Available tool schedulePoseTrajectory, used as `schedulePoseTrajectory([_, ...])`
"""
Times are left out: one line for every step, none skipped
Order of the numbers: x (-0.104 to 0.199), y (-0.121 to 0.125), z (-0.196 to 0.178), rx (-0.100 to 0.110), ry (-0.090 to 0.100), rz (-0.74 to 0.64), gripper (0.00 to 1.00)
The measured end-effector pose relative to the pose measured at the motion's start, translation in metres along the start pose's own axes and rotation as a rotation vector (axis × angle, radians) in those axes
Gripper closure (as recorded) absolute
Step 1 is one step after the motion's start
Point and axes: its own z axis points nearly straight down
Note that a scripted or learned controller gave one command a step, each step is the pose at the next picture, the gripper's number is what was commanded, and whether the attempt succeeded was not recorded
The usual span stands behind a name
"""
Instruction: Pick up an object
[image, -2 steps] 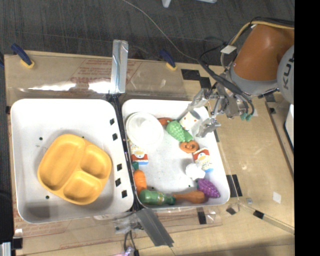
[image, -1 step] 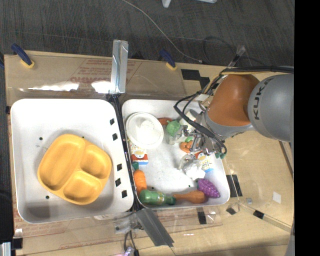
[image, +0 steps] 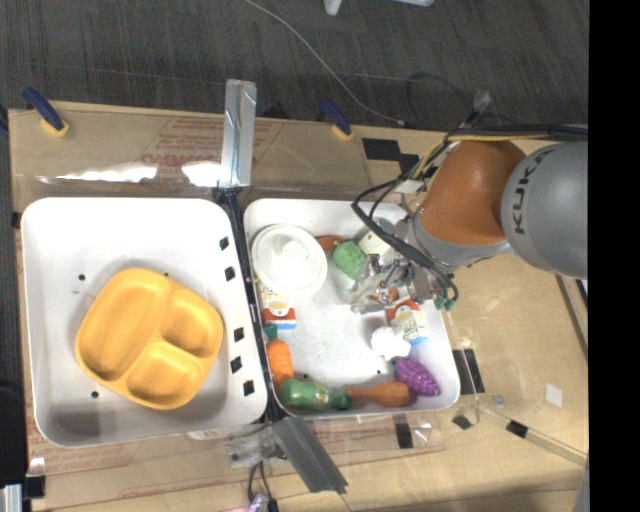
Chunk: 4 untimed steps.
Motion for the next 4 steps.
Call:
schedulePoseTrajectory([0.000, 0.000, 0.000, 0.000, 0.000, 0.000, 0.00])
schedulePoseTrajectory([-0.011, 0.007, 0.017, 0.000, 0.001, 0.024, 0.00])
schedulePoseTrajectory([0.007, 0.038, 0.018, 0.001, 0.009, 0.116, 0.00])
schedulePoseTrajectory([0.054, 0.001, 0.016, 0.000, 0.003, 0.053, 0.00])
